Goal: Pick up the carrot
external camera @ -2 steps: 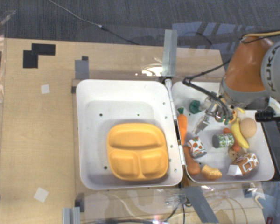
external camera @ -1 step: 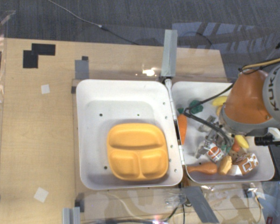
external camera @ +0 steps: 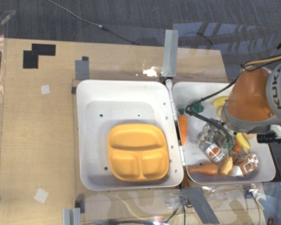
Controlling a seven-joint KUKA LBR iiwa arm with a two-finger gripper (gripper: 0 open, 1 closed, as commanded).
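The carrot (external camera: 182, 129) is orange with a small green top and lies lengthwise against the left wall of the right bin (external camera: 196, 90), green end toward the back. My gripper (external camera: 210, 136) hangs below the orange wrist band (external camera: 249, 97) over the middle of that bin. It sits a short way to the right of the carrot, above a cluster of toy food, and nothing shows held in it.
The right bin also holds a banana (external camera: 219, 101), a small can (external camera: 215, 153), a brown-orange piece (external camera: 203, 169), a cracker (external camera: 226, 165) and a brown packet (external camera: 247, 163). In the left bin (external camera: 91, 125) rests a yellow divided plate (external camera: 137, 151). A metal divider (external camera: 170, 55) runs between the bins.
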